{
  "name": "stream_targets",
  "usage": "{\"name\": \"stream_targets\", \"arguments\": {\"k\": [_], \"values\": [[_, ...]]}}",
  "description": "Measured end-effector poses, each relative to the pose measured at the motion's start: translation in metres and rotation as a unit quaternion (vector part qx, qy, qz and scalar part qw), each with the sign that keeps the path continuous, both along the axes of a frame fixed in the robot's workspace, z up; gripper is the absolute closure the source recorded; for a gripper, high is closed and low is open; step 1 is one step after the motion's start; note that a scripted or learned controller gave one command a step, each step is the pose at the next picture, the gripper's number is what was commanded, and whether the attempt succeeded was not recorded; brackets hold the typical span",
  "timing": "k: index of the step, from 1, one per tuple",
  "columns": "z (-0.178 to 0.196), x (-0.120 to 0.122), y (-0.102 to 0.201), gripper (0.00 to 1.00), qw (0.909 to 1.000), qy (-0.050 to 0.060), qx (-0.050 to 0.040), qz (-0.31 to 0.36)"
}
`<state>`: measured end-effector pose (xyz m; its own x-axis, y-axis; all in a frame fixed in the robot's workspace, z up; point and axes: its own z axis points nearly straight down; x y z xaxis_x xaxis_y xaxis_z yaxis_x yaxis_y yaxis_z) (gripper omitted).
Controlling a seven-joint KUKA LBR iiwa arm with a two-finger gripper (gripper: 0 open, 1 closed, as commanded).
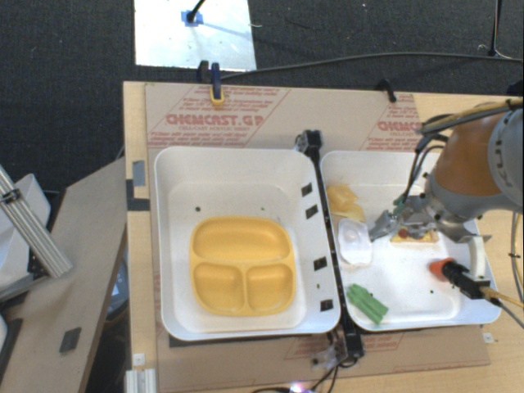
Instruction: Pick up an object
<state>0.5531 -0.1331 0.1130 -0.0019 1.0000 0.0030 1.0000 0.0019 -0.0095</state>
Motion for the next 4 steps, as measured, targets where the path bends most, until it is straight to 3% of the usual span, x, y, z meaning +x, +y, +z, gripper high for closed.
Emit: {"name": "stream_targets", "arguments": {"k": [1, 4], "values": [[0.010, 0.002, -0.001, 1.00, 1.0000, -0.001, -0.0007, 0.000], [0.132, -0.002, -0.007, 1.00, 1.0000, -0.005, -0.0018, 0.002]]}}
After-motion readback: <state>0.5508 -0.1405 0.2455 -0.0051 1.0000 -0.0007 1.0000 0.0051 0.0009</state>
